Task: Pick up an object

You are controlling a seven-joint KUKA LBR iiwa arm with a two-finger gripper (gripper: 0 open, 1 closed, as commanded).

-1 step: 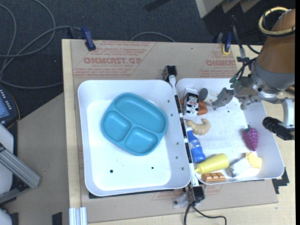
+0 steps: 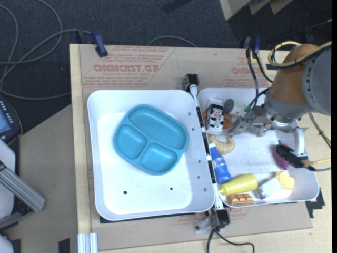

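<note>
While my gripper (image 2: 239, 124) hangs low in the upper part of the right white bin (image 2: 310, 186), I cannot tell its state; the pale curved croissant-shaped toy (image 2: 223, 144) lies just below-left of it, near the bin's left wall.

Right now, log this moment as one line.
gripper: low in right bin, near croissant | grasp: none seen | left bin: blue divided plate
</note>
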